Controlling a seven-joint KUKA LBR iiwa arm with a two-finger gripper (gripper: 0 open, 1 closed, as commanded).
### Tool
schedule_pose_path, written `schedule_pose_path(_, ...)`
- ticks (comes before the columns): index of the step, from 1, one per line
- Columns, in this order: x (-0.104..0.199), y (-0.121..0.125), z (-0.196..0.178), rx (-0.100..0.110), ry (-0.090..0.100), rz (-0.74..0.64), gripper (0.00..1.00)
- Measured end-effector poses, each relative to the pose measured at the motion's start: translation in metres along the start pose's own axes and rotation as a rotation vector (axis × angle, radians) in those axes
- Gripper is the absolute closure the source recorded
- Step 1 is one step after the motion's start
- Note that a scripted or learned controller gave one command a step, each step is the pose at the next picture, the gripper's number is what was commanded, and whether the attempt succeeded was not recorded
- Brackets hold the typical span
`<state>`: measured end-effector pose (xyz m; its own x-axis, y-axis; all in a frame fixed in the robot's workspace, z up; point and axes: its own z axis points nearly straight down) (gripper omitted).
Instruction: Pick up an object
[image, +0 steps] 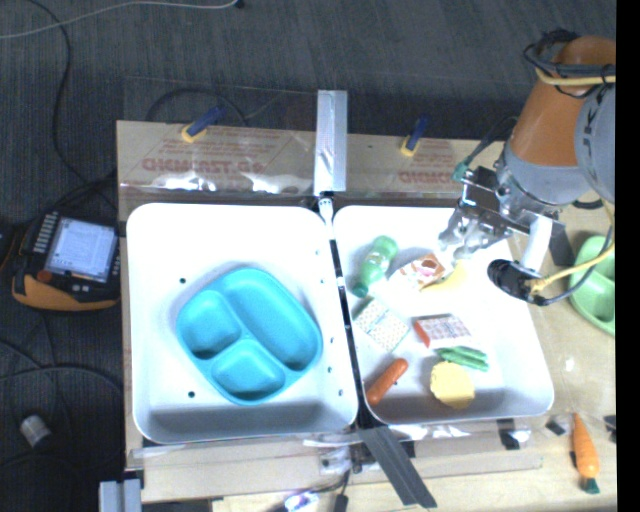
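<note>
Claw (468, 236) is hovering, grip unreadable; small curved yellow plastic banana (447, 279) is lying just below-left, long axis slanting toward it.

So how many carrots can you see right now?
2. One carrot lies in the right bin, near its front-left corner beside the divider. The other carrot lies outside the bins on the bench, at the front right. Others may be hidden under the clutter.
</note>
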<state>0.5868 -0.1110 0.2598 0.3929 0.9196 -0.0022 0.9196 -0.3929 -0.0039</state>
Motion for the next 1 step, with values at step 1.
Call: schedule_pose_path(1, 0.0381, 0.0050, 0.0163, -0.001, -0.002, -0.126, 1.00)
